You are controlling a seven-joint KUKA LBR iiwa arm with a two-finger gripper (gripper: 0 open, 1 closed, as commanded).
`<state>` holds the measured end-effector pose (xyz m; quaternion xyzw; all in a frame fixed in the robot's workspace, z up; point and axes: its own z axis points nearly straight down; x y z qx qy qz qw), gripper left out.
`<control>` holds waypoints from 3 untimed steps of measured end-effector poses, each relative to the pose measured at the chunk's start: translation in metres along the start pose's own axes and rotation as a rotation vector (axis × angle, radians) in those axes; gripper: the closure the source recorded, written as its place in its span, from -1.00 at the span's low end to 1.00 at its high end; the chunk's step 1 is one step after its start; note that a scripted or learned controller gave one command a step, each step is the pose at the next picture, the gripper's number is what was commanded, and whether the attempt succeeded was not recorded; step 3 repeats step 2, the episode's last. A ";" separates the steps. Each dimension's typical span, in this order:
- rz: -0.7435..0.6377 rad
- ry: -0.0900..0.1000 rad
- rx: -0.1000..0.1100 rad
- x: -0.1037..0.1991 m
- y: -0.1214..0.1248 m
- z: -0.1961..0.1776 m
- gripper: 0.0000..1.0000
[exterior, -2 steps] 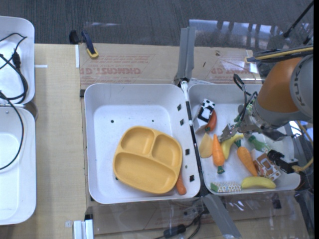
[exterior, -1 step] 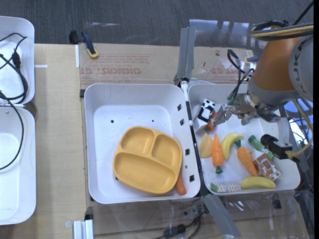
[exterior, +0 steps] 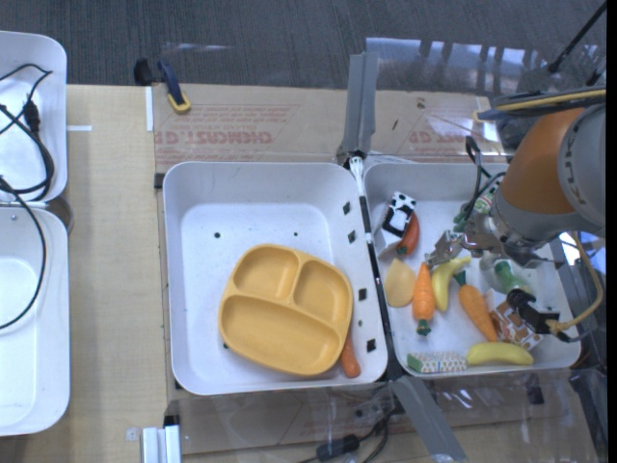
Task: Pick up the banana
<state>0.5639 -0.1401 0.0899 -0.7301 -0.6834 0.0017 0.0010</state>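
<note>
Banana, the long yellow curved plastic fruit (exterior: 498,355), lies flat along the near wall of the right-hand shallow white bin (exterior: 564,360), well to the right of everything in the other bin; going from the left, the left-hand shallow white bin (exterior: 193,258) holds a yellow three-compartment plastic tray (exterior: 286,309), with a small orange carrot-like piece (exterior: 350,363) touching the tray's near right corner; across the divider, the right bin carries a pale yellow rounded slice (exterior: 399,285), a black-and-white toy figure (exterior: 399,214) with a red-orange pepper shape (exterior: 411,234) just beside it, an upright-lying orange carrot (exterior: 423,293), a second, smaller yellow-green banana-like piece (exterior: 443,283) touching that carrot's right side, another orange carrot (exterior: 476,313) lying on a slant, and a pale speckled bar (exterior: 437,363) at the near wall just left of the banana; the pincer (exterior: 451,249) hangs over the smaller yellow piece, apart from the long banana, and whether it is parted or closed I cannot tell; the grey arm with its orange band (exterior: 540,177) reaches in from the right above the light wooden desk (exterior: 106,258).
</note>
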 end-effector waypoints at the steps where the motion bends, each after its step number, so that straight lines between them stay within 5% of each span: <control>1: 0.000 0.001 0.004 0.000 0.000 -0.007 1.00; 2: 0.001 0.001 0.004 0.000 0.000 -0.007 -1.00; 3: 0.001 0.001 0.004 0.000 0.000 -0.007 -1.00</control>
